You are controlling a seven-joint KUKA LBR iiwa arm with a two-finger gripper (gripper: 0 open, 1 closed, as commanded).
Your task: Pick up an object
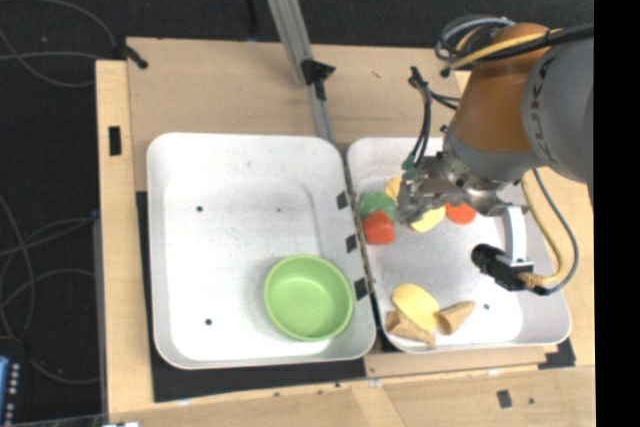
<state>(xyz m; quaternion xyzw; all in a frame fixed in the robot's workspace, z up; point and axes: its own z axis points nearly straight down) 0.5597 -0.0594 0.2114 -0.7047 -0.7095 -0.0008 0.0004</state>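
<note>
gripper over right bin, yellow piece beneath (touching)

claw fingers hidden, arm cropped right

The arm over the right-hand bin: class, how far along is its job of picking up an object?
Done: the arm has reached into the right bin, its gripper low among the green, red and yellow pieces. In hand: nothing visibly gripped or raised. Left: the grasp and lift. The green bowl sits in the left bin.

The wooden bench bears two white bins side by side.
</note>
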